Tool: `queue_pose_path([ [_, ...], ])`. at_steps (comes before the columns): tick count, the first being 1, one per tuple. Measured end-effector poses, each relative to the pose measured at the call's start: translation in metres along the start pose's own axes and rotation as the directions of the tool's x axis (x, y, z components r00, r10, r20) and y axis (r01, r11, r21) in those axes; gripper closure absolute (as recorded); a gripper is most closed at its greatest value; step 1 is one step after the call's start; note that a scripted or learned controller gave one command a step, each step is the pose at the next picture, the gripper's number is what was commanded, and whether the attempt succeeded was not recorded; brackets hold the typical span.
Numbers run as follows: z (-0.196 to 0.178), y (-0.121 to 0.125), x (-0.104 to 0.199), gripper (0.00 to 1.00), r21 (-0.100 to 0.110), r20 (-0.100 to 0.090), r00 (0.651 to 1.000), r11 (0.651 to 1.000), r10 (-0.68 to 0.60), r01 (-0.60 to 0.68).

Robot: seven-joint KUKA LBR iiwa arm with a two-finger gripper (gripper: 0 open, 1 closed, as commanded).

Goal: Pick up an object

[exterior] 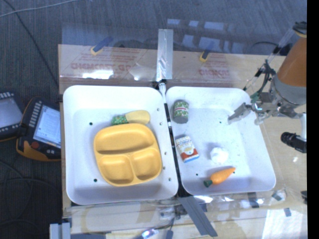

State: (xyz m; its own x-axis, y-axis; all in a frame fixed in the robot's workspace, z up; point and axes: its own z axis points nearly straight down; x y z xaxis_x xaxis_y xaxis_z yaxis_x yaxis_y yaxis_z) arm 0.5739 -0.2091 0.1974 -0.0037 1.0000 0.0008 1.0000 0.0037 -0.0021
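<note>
Bench: we see a pale wooden bench (70, 63) bearing two white bins side by side, with clear sheeting along its far edge.
Left bin: the left bin (79, 133) holds a yellow tray and a corn cob.
Right bin: the right bin (259, 158) holds four small things, all apart from one another.
Arm: the arm (294, 68) comes in from the right, its orange band showing above the grey wrist, over the right bin's far right corner.
Tray: the tray (128, 152), with three compartments, lies near the middle of the left bin.
Gripper: the gripper (243, 111) hangs over the right bin's upper right part, with nothing between its fingers; we cannot tell whether they are open or shut.
Corn: the corn (132, 117), yellow with a green end, lies just beyond the tray's far edge, touching or nearly so.
Can: we see a greenish can (181, 111) near the right bin's upper left corner.
Carton: a small white and red carton (186, 148) lies below the can, near the bin's left wall.
Carrot: the carrot (221, 176) lies near the front wall, its green end to the left.
White lump: a small white lump (218, 155) sits just above the carrot, well below the gripper.
</note>
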Motion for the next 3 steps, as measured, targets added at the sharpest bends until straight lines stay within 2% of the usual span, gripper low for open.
queue_pose_path([
  [1,-0.009,0.001,0.002,1.00,0.001,-0.001,1.000,1.000,-0.004,0.004],
  [2,-0.096,0.066,-0.013,1.00,-0.002,0.004,0.992,0.992,-0.127,0.127],
  [3,-0.096,0.066,-0.013,0.00,-0.002,0.004,0.992,0.992,-0.127,0.127],
])
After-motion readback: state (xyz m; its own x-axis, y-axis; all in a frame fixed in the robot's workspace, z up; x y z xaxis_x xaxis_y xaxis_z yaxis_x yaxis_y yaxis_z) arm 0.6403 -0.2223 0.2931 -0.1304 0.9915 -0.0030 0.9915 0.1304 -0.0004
